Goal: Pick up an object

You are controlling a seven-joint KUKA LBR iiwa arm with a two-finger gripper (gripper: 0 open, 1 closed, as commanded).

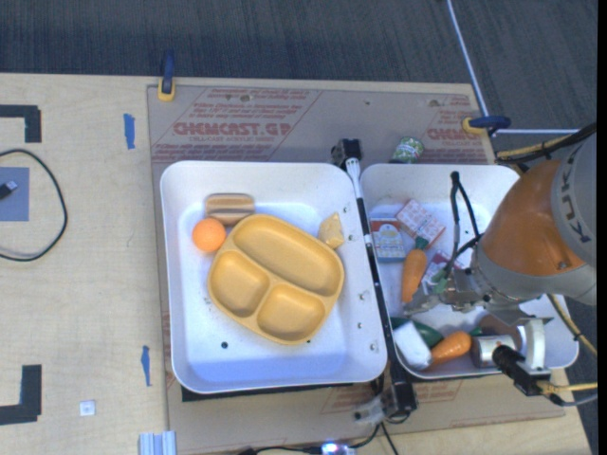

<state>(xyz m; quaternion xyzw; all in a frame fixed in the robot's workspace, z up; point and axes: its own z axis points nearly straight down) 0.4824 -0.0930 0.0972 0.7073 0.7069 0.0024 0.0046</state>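
The right bin [560, 349] holds an orange carrot [413, 271] lying on end near its left wall. A second, smaller carrot [450, 346] sits at the front beside a green item [425, 332] and a white item [408, 341]. Two small printed packs [420, 221] lie at the back of this bin. My gripper [429, 295] hangs low over the bin, just right of the tall carrot and above the small one. The arm's orange band [531, 230] covers the bin's right half. I see nothing clearly held.
The left bin [185, 349] carries a yellow divided plate [275, 275], an orange ball [209, 235], a hot dog [229, 203] and a pale piece [331, 228]. A small greenish object [409, 148] lies behind the bins. A black cable [43, 216] loops on the bench at far left.
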